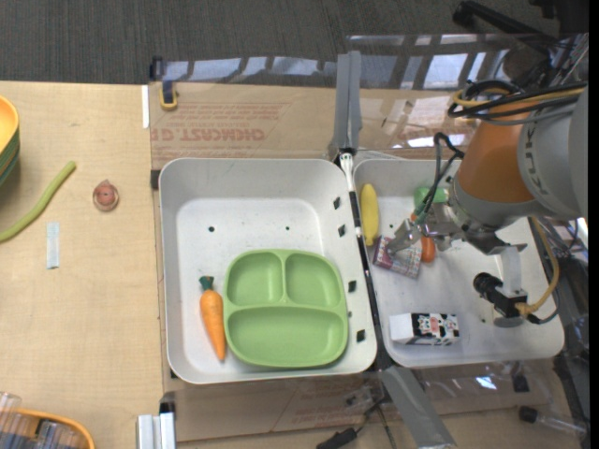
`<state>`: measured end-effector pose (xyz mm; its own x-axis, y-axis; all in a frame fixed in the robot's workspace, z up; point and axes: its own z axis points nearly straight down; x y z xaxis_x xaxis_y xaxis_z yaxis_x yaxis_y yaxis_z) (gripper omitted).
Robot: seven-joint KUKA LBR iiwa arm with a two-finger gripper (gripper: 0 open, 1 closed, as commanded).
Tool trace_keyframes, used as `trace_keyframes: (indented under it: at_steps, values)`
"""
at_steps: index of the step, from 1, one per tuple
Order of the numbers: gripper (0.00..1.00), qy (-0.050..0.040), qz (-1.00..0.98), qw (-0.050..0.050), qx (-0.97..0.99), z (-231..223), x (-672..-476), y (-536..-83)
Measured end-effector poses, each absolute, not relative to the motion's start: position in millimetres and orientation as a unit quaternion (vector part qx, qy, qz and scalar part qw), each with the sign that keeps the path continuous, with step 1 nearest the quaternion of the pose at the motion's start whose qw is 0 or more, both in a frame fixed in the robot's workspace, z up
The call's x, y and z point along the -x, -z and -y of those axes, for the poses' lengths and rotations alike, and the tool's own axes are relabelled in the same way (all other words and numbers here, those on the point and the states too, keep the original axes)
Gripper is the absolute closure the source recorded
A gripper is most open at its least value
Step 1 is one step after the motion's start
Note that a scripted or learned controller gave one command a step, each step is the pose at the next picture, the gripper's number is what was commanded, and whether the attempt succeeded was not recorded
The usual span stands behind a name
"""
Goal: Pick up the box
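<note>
Box (424, 328): flat in right bin (524, 344), untouched. Hand (409, 237): over a packet (398, 258); grip state unclear. Pickup pending.

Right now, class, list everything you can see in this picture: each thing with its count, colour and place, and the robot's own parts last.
bins: two, white, side by side on the bench
divided plate: one, green, left bin
carrot: one, orange, left bin, left of the plate
banana: one, yellow, right bin, by its left wall
packet: one, pinkish, right bin, under the claw
box: one, white with black patches, right bin, front
green thing: one, right bin, back, partly hidden
long bean: one, green, bench, left
small round thing: one, pink, bench, left
arm: one, grey with orange band, above right bin
claw: one, over the packet
</note>
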<state>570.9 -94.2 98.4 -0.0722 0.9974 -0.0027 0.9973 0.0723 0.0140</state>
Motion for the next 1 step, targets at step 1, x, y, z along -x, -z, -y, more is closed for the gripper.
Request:
trace_keyframes:
  at_steps: [1]
  values:
    - [0.00,-0.0042,-0.714,0.004,-0.700,110.6,-602.6,-98.3]
